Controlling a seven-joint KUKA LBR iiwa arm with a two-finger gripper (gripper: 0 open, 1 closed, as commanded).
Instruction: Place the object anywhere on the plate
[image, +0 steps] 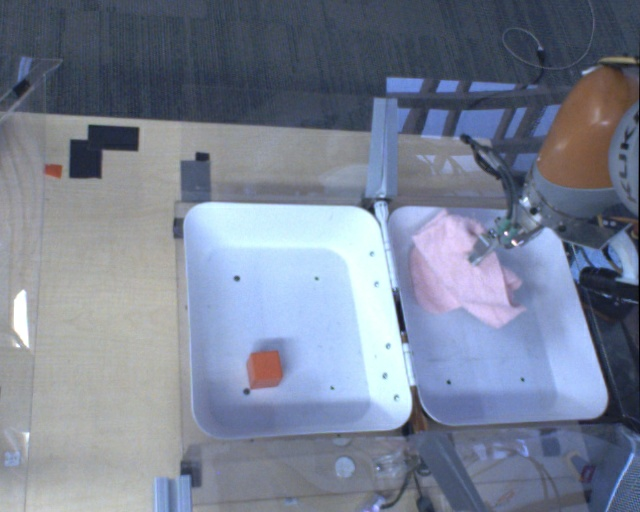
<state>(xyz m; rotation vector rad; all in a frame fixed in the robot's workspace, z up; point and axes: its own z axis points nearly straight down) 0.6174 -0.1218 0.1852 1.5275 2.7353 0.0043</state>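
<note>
A small orange cube (265, 369) lies in the left white bin (300, 230), near its front left corner. A crumpled pink cloth (455, 278) rests in the back half of the right white bin (520, 375). My gripper (487, 248) reaches in from the right and hangs low over the cloth's right side, at or just above the fabric. The grey wrist and the orange band (585, 125) rise behind it at the upper right. The cube sits far to the left of the gripper, across the divider between the bins.
A metal rail (380, 150) runs behind the seam between the bins. Black markers (100, 148) and a small orange tag (53, 171) lie on the wooden bench at the far left. Cables and brackets crowd the right edge and front.
</note>
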